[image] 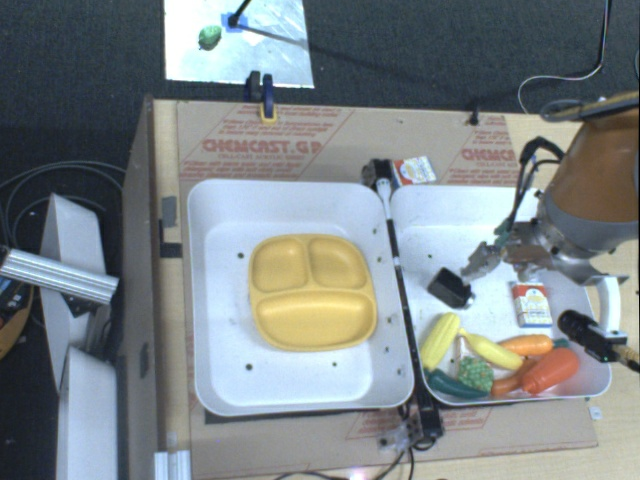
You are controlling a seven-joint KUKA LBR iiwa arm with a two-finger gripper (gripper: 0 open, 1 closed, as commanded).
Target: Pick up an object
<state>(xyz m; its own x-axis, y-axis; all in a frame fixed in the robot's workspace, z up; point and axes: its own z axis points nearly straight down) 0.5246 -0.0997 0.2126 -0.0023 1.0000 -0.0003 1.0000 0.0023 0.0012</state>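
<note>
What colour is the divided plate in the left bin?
Yellow; the divided plate shows plainly in the camera view, in the left bin.

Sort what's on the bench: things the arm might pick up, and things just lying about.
Pickable, right bin:
black block
corn cob
banana
broccoli
carrot
small red-and-white box

Lying about:
yellow divided plate in the left bin
blue-and-yellow clamp
card on the cardboard

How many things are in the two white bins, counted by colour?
Yellow: 3, the divided plate, corn, banana
Orange: 2, the small carrot, large carrot
Green: 2, the broccoli, dark green vegetable
Black: 1, the block
White and red: 1, the small box
Total: 9
</note>
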